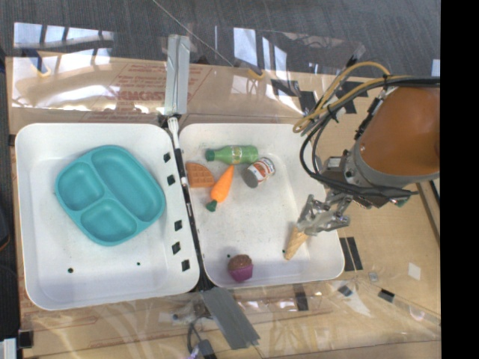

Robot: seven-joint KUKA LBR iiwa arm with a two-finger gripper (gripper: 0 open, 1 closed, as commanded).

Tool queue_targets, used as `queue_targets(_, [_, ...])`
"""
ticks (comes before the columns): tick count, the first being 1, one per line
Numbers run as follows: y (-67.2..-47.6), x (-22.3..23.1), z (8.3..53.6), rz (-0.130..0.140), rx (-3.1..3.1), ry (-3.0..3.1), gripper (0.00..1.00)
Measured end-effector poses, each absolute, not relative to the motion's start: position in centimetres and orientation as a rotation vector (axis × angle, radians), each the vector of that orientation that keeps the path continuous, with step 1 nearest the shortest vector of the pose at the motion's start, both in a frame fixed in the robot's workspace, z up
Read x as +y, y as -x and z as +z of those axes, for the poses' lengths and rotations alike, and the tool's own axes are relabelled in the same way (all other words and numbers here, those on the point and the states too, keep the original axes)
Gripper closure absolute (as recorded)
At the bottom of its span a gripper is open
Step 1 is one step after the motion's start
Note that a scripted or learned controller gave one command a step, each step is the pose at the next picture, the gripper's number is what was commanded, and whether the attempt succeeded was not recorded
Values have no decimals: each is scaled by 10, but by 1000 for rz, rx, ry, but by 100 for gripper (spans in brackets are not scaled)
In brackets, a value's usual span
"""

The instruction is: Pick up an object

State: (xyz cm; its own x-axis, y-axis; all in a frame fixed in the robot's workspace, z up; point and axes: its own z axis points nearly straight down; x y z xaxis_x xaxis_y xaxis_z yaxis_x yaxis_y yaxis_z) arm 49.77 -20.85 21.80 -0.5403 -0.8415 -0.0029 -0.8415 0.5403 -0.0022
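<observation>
Just below the gripper (318, 219) lies the cone (295, 242); the carrot (221, 186), bottle (233, 154) and can (260, 170) lie to its left.

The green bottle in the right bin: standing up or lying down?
Lying down. The green bottle shows its full side, cap pointing left, beside the carrot.

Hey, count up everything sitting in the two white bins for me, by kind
Divided plates: 1, teal plate
Bottles: 1, green bottle
Cans: 1, can
Toy foods: 4, carrot, cracker, ice cream cone, purple cupcake
Total: 7
</observation>
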Motion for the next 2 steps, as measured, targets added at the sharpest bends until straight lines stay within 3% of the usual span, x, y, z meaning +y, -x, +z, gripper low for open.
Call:
queue_targets(1, [-484, -209, 195, 2, 2586, 1785, 100])
queue_targets(2, [-478, -204, 200, 3, 2491, 1915, 100])
